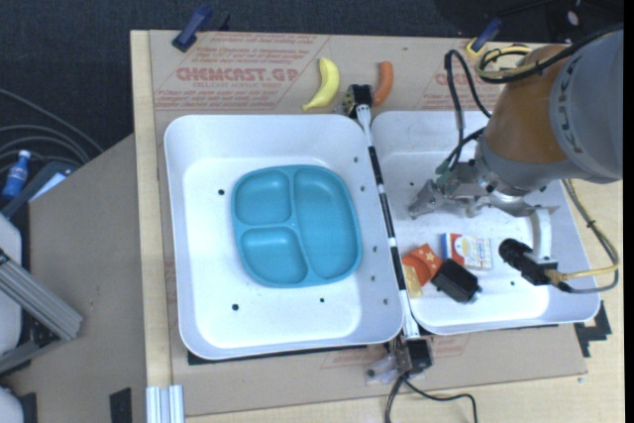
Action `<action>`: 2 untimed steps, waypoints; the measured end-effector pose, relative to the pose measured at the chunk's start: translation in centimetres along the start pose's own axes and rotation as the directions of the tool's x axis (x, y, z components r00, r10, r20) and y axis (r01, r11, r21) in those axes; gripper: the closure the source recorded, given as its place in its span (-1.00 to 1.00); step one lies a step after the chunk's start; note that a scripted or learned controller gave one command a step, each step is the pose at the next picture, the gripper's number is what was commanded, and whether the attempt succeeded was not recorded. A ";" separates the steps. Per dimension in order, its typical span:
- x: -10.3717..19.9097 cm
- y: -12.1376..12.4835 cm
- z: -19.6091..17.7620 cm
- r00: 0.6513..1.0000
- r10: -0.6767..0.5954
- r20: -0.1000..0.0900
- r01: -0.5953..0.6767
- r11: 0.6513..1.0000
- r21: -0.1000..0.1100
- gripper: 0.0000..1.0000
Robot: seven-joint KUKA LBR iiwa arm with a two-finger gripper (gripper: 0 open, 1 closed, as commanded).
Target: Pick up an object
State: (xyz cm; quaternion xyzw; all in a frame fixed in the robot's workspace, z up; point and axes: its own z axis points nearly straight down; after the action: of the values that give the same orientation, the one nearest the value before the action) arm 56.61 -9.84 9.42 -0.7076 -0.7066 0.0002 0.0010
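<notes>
In the right bin [515,312], near its front left corner, lie three things. An orange-red packet [421,264] is beside the divider, a small white box with red and blue print [469,251] is to its right, and a black block [456,281] sits in front of them. My gripper [433,197] hangs low over the middle of the right bin, pointing left. It is a little behind the white box and apart from all three things. Nothing shows in its grasp.
The left bin [198,163] holds a blue divided plate [296,224]. A yellow banana [323,84] and an orange carrot-like piece [382,82] lie on the bench behind the bins. The arm [545,129] covers the right bin's back right part.
</notes>
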 end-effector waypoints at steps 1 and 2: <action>0.0 0.0 -1.0 1.000 0.001 0.000 -0.001 1.000 -0.001 1.00; 0.0 0.0 -1.0 1.000 0.001 0.000 -0.001 1.000 -0.001 -1.00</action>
State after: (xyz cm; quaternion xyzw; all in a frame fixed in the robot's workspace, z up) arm 56.64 -9.81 10.40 -0.7079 -0.7063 -0.0002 0.0008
